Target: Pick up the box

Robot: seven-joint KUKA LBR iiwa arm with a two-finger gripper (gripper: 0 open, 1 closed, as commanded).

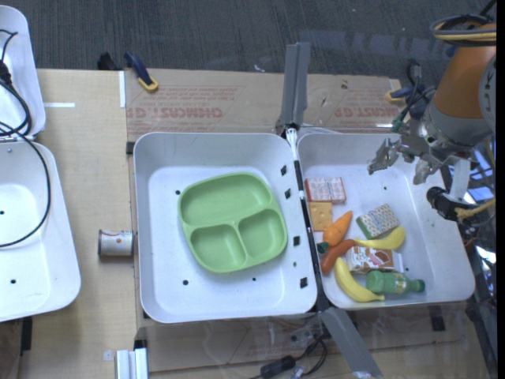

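The box [370,259], a small printed carton with red on its face, lies in the right bin [448,290] among bananas [353,281] and a glossy green bottle [393,283], toward the table's front edge. The approach is judged not yet made: the claw [402,158] hangs near the bin's far edge, nothing held, whether spread or closed cannot be told. A descent between close neighbours is called for.
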